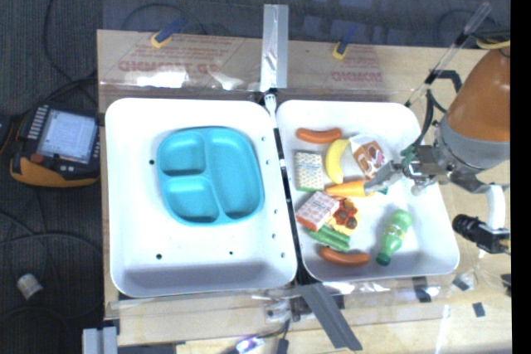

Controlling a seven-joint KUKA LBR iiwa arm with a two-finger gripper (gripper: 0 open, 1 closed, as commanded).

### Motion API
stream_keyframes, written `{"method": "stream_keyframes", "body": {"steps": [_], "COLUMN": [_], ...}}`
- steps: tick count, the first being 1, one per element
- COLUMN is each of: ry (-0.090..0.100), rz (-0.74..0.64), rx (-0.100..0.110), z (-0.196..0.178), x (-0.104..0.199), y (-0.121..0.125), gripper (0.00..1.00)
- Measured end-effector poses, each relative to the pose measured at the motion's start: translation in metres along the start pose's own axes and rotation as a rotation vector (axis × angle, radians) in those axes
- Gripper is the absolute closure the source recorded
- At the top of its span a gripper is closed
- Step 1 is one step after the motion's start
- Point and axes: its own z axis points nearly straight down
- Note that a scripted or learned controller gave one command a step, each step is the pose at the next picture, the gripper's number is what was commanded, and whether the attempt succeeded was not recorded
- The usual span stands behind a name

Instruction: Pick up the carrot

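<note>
— Carrot (346, 189): where is it?
— You'll find it in the right bin (431, 221), lying among toy foods below the banana (337, 159).
— And the hand (380, 180)?
— At the carrot's right end; you cannot tell from here whether it grips.

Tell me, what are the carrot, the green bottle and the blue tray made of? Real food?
Probably not. The carrot looks like moulded plastic: flat, even orange, smooth. The green bottle also seems plastic, with a uniform colour and a slight sheen. The blue tray looks like hard, glossy plastic, with rounded moulded compartments and soft highlights. The picture is too coarse to be sure.
</note>
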Motion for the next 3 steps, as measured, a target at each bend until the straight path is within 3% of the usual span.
{"method": "stream_keyframes", "body": {"steps": [1,2,3], "ry": [-0.004,-0.003,-0.017], "rz": [0.015,-0.110,-0.365], "rx": [-0.001,-0.002,-0.018], "z": [0.095,0.007,0.100], "x": [0.042,0.018,0.044], "y": [0.031,0.054,0.018], "gripper": [0.00,0.00,0.00]}}
